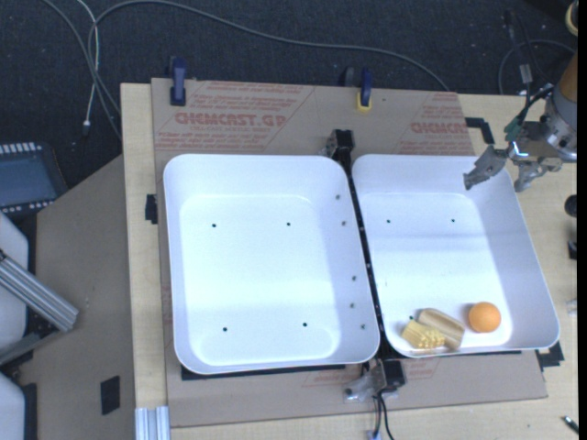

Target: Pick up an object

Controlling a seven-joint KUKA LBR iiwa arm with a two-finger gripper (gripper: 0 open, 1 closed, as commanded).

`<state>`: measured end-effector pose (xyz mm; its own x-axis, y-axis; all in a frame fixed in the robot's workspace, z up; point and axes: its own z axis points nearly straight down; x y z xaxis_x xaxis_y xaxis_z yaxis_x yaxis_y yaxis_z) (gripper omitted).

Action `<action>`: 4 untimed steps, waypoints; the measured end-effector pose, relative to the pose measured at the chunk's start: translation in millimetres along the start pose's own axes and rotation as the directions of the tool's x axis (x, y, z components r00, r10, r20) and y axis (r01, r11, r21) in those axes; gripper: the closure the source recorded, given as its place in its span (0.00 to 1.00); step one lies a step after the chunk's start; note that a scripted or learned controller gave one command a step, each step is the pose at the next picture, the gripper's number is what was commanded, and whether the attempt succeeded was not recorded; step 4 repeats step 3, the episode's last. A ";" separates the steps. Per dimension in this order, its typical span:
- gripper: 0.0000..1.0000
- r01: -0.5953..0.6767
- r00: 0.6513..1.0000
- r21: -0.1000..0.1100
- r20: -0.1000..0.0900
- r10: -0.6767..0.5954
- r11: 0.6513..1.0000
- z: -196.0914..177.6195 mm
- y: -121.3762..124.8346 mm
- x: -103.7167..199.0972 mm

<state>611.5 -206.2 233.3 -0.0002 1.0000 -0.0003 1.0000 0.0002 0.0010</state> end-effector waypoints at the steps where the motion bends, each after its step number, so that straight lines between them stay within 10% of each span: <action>1: 0.00 0.001 1.000 0.008 -0.003 -0.001 1.000 78.7 -86.8 57.2; 3: 0.00 0.009 1.000 0.001 -0.003 -0.009 1.000 45.5 -121.4 250.4; 4: 0.00 0.009 1.000 0.001 -0.003 -0.009 1.000 45.5 -121.4 250.4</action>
